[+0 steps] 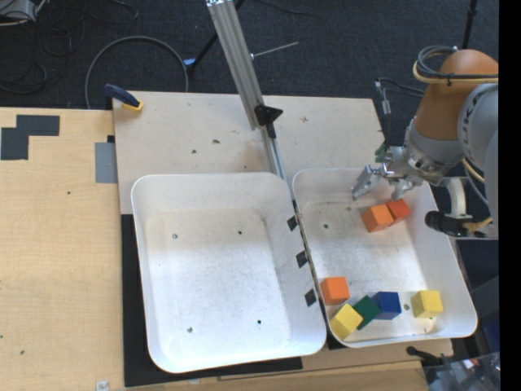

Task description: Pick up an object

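Your gripper (pixel 383 184) hovers spread open and empty, just far of two touching orange blocks (pixel 385 214) in the right bin (pixel 456 275). Descend carelessly and you may straddle both, knocking them apart instead of gripping one.

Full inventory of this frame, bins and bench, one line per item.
Orange blocks: 2, orange, touching, upper part of right bin, just below the claw.
Orange cube: 1, orange, right bin, near its lower left.
Yellow cubes: 2, yellow, right bin front edge, one left, one right at.
Green cube: 1, green, between yellow and blue.
Blue cube: 1, blue, right bin front.
Left bin: 1, white.
Right bin: 1, white.
Aluminium rail: 1, silver, slanting above bins.
Clamp: 1, blue-yellow, bench's far left corner.
Arm: 1, grey and orange, right.
Claw: 1, above orange blocks.
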Action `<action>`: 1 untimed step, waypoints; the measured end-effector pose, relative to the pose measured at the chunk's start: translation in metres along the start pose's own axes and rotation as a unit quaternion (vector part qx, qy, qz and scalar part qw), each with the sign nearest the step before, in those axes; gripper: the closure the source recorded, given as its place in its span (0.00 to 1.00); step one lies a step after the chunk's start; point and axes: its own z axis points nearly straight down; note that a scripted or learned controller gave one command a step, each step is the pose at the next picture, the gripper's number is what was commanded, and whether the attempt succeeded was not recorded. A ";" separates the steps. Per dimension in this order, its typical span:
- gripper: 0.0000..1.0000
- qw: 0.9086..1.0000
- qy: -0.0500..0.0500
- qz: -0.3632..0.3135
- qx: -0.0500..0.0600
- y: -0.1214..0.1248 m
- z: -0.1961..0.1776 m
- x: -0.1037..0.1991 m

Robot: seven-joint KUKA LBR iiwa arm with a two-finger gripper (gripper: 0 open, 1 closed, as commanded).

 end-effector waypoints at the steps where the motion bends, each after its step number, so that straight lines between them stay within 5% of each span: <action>1: 0.00 1.000 -0.004 -0.004 -0.016 -0.014 0.024 -0.023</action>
